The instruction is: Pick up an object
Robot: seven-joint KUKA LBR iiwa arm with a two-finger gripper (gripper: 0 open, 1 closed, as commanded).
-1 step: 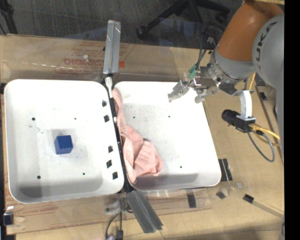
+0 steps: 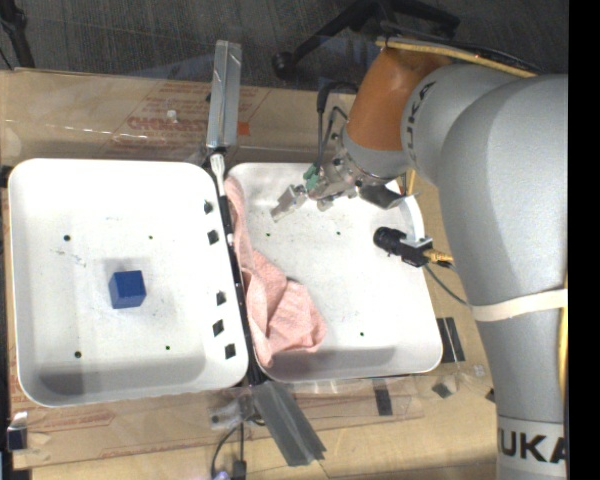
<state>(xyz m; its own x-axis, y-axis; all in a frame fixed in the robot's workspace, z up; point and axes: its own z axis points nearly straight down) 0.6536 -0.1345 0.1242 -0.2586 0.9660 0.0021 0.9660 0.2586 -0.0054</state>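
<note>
Best done by dropping straight onto the pink cloth (image 2: 275, 303), bunched along the left wall of the right bin (image 2: 420, 313), and pinching a raised fold, not a flat edge against the wall. Alternatively the blue cube (image 2: 127, 288), alone in the left bin (image 2: 40, 183), well apart. Gripper (image 2: 305, 196) poised over the upper part of the right bin, near the cloth's top end. Cannot tell how far open; nothing seen held or touched.
</note>
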